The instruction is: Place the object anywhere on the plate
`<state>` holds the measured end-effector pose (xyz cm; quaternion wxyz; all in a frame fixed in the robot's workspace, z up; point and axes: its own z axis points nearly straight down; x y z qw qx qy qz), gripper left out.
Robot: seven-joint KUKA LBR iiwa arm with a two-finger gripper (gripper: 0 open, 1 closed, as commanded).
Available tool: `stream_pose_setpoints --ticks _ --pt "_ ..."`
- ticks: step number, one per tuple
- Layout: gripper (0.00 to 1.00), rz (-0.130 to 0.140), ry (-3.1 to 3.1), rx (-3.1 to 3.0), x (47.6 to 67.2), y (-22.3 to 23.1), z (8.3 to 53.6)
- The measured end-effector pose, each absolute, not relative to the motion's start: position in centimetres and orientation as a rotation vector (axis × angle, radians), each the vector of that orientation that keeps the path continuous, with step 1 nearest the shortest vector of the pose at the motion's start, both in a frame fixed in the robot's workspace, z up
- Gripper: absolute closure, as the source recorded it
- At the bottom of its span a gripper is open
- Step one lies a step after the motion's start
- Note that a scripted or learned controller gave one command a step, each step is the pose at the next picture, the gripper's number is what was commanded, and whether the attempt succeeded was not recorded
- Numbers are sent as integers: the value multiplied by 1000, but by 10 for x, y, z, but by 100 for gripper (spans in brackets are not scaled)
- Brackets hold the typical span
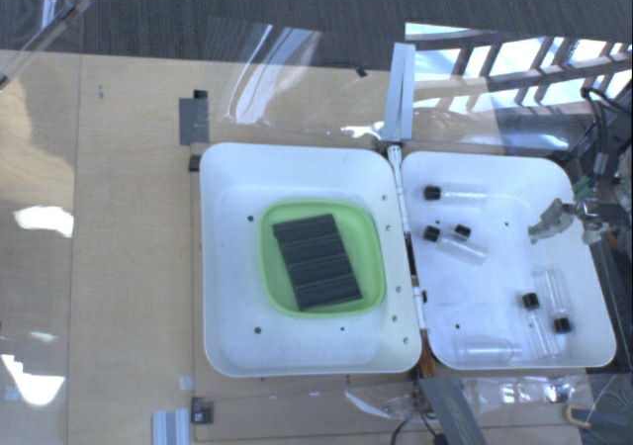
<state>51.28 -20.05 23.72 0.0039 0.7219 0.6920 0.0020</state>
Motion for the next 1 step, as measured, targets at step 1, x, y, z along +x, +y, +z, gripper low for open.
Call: stream_pose_setpoints --ticks 1 --pt "0 7 2033 2388 492 -157 256"
